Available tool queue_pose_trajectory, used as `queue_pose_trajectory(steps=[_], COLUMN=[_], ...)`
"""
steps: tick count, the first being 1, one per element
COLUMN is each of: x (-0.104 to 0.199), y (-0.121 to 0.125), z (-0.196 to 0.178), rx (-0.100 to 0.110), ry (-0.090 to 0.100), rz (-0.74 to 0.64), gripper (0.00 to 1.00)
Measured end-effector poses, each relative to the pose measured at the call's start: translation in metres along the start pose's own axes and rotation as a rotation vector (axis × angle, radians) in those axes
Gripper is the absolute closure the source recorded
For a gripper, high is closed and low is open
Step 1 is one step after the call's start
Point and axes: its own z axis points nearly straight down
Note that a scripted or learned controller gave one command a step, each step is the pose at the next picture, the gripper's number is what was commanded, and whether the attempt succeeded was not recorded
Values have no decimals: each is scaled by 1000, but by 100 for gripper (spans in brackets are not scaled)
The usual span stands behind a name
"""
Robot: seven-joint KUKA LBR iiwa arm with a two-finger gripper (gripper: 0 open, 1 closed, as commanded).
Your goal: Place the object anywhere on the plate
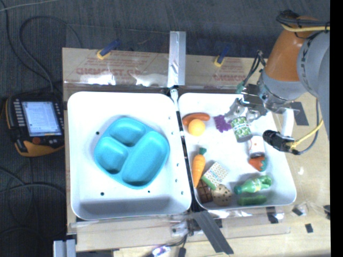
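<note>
Turquoise plastic, three compartments, that's the plate (132, 155), sitting alone in the left bin (80, 197) with nothing on it yet. All the candidates are over in the right bin (286, 189): an orange fruit (196, 127) near the divider, a purple bit (222, 123), a carrot (198, 166), a little white patterned carton (215, 174), something green (252, 186) in the lower corner, and a small red-and-white bottle (257, 154).

The gripper (241, 119) is down at the upper part of that bin, right over a small green-labelled can (241, 128). It looks like the fingers are pinching the can's top end, but the angle is poor and I honestly can't tell whether they're closed on it or just beside it.

What could go wrong from here: if the grip is only on the can's rim, it can swing or slip out during the lift. The carry also has to clear the raised rims where the two bins meet, so a low path could knock the can loose there. And the plate's ridges are curved, so a round can dropped on its side may roll off into the bin.
</note>
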Motion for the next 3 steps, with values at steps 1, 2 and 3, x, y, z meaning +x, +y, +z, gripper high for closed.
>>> queue_pose_trajectory(steps=[1, 2, 3], x=[64, -25, 55], y=[-23, -21, -35], z=[-7, -57, -20], rx=[-2, -3, -1], ry=[3, 0, 4], rz=[-307, -306, -70], gripper=[100, 100, 100])
